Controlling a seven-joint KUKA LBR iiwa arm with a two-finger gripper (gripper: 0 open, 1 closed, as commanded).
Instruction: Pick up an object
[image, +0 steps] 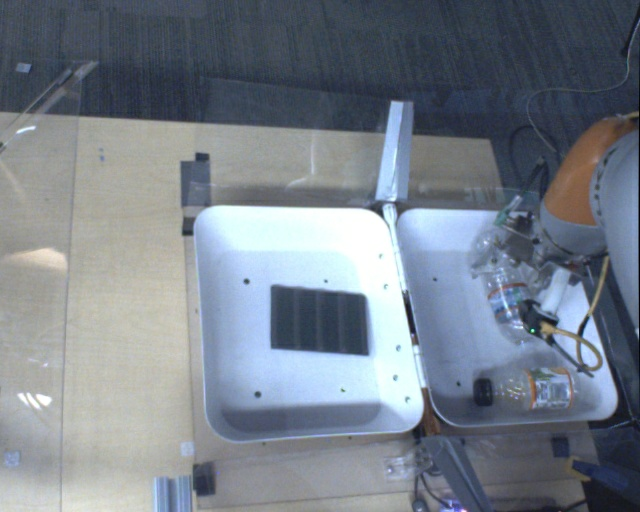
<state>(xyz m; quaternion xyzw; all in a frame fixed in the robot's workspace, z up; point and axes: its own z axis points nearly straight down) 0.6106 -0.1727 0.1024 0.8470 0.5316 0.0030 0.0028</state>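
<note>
Two white bins sit side by side on the counter. In the right bin (440, 300), a clear bottle (524, 389) lies near its front edge, another bottle (505, 297) beneath the gripper (515, 262). Gripper state cannot be told. Descent appears underway; secure closure is required next.

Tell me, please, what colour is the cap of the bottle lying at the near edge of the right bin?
Black, on the clear bottle; the camera view shows the cap clearly.
</note>
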